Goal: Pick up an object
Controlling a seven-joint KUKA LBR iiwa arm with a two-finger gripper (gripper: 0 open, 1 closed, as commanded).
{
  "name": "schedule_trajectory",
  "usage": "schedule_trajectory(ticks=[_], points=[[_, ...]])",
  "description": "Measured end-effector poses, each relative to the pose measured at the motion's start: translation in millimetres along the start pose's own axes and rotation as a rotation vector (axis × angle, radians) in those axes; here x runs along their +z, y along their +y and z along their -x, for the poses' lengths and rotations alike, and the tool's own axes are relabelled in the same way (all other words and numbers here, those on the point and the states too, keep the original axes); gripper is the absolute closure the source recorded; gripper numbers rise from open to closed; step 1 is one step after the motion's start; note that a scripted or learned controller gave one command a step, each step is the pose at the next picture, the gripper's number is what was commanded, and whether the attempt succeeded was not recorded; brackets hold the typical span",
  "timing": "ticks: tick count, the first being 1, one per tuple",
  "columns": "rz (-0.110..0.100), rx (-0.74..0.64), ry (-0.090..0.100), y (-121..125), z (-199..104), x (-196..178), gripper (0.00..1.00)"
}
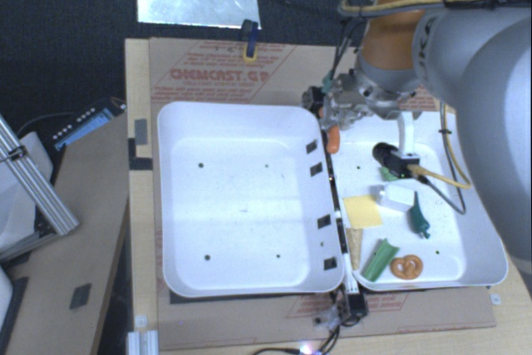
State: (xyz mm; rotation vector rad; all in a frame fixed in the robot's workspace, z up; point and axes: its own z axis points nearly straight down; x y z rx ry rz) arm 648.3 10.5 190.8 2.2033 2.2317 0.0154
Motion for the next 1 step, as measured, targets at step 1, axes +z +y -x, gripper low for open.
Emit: schedule_trajectory(ticks=[1], points=[[-0.008, 0.007, -0.001, -9.8, -29.6, -34.7, 1.00]])
